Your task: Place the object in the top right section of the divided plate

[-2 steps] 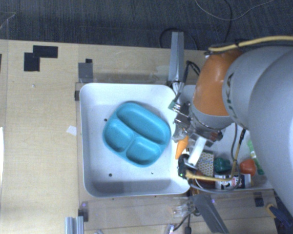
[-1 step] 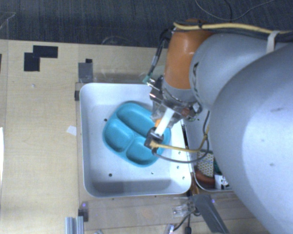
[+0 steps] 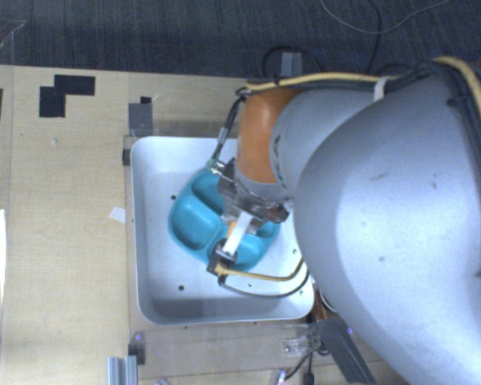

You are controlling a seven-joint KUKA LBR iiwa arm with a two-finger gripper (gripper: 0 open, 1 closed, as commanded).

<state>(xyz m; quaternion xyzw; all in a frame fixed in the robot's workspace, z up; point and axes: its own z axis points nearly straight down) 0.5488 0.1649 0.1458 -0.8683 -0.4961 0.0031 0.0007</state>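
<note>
Arm (image 3: 385, 215) reaches in from the right, orange band (image 3: 256, 135) above the wrist. Tool (image 3: 244, 215) hangs low over the blue divided plate (image 3: 176, 227). The plate lies in the white bin (image 3: 156, 295), toward the bin's right half, on the tabletop (image 3: 56, 255). The plate's large left section (image 3: 196, 219) is bare and in plain sight. Its right-hand part sits under the wrist.

You cannot tell whether the tool is apart, together or clamped on anything, because the wrist covers it from above. The object is hidden the same way, so it may ride in the tool or rest on the plate.

Judgement: the step in hand looks like the placement itself. To do it well:
- Check your aim before you let go. The tool seems close to where sections meet, and a release there could tip the object into the wrong one.
- Bias toward the far, right-hand section.
- Come down low and release gently.
- Lift straight up afterwards. The plate looks light enough to slide in the bin if you drag it.
</note>
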